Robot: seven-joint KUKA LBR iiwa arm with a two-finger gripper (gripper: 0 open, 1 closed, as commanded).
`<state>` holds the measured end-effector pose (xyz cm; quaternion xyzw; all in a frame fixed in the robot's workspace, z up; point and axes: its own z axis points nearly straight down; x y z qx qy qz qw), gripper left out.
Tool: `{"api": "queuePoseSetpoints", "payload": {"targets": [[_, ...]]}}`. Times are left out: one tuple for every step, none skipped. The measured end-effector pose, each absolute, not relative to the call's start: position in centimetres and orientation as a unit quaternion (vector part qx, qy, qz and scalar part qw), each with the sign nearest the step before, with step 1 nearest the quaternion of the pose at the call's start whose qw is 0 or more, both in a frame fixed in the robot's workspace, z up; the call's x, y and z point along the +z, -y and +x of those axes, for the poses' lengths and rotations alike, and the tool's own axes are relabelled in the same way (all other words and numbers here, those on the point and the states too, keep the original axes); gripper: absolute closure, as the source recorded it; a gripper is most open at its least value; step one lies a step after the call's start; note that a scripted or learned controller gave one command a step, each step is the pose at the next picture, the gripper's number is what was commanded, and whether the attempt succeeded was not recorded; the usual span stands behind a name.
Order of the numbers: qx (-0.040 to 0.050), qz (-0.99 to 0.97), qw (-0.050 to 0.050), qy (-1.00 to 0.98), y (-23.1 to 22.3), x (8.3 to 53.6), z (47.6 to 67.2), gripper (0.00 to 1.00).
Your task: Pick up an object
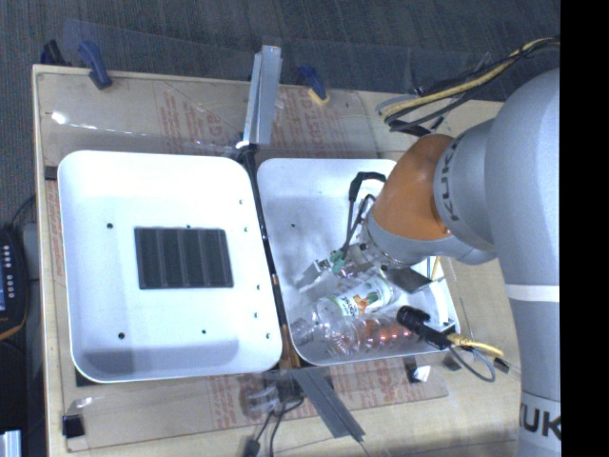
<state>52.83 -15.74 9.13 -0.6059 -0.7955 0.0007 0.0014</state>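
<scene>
My gripper [333,263] is low in the right bin [295,193], near its middle, under the orange-banded wrist [409,208]. Just below it lies a clear plastic bottle with a green and orange label [363,303]. A second clear, crumpled bottle [319,331] lies at the bin's near edge. Beside that is a clear item with a reddish-copper tint [381,333]. The gripper hangs right above the pile, and I cannot tell whether it touches anything.
The left bin [95,188] holds a dark ribbed rectangular panel [184,257] lying flat at its middle. A grey metal bar [261,93] stands at the back between the bins. Blue clamps [93,63] sit on the bench's far edge.
</scene>
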Motion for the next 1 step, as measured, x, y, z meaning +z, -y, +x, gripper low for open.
{"api": "queuePoseSetpoints", "payload": {"targets": [[-0.0005,-0.610,-0.001,0.792,21.06,12.35,48.82,0.00]]}}
